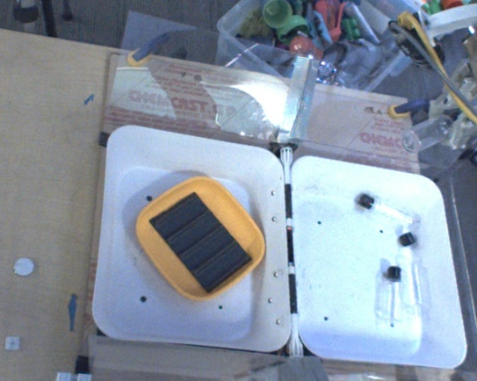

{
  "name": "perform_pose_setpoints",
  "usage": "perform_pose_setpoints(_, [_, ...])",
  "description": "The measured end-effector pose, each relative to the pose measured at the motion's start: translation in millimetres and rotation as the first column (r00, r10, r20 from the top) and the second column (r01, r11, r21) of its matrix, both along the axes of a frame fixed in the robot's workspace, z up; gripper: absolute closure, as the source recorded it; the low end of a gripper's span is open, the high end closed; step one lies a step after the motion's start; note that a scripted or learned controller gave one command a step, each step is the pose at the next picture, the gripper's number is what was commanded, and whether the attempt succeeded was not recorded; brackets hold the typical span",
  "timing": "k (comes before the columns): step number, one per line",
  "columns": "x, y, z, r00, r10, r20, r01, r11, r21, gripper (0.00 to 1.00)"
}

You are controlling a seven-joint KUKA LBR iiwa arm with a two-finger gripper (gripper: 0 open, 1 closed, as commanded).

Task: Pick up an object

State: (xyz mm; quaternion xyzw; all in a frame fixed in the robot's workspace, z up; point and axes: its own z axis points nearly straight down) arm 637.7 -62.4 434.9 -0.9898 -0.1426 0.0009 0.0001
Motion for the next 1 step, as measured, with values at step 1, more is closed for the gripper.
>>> perform_pose_setpoints(1, [15.7,31.0,-176.8,0.995,0.098,-0.005,-0.098,0.995,0.002,1.0])
